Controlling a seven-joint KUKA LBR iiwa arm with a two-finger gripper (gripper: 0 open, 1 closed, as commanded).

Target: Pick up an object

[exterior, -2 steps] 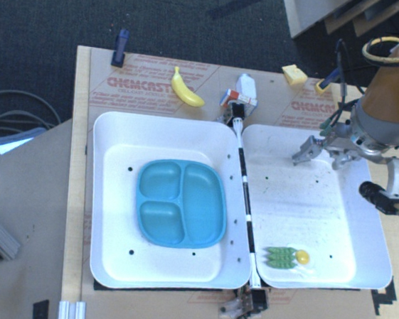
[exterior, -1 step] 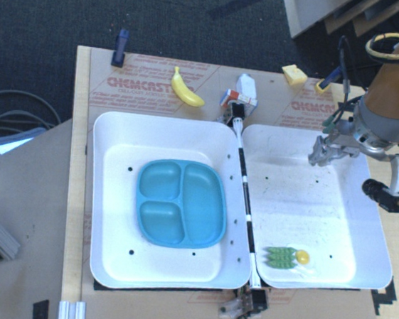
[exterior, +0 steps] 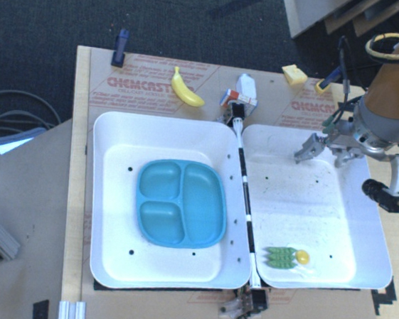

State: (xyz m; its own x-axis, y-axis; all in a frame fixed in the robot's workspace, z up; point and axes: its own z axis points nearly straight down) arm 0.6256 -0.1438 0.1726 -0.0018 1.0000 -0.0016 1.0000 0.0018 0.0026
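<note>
Two shallow white bins sit side by side on the worktop [exterior: 83,178]. The left bin [exterior: 115,146] holds a blue divided plate [exterior: 180,203], lying flat near the bin's middle. The right bin [exterior: 349,229] holds a small green object [exterior: 281,257] with a little yellow piece [exterior: 302,258] just beside it; both lie close to the bin's near edge, toward the corner next to the divider between the bins.

The grey arm with its orange band [exterior: 398,85] reaches in over the far right corner of the right bin. Its claw [exterior: 326,149] hangs above the far part of that bin, well apart from the green object and the yellow piece. One finger [exterior: 306,151] points toward the bin's far left part. The claw looks spread, and nothing sits between its fingers.

Along the far edge of the worktop, outside the bins, lie a yellow banana [exterior: 185,89], a small dark blue item [exterior: 119,46] near the far left corner, a small white and red carton [exterior: 241,92] at the far end of the divider, and a pale yellow block [exterior: 293,74] farther right.
</note>
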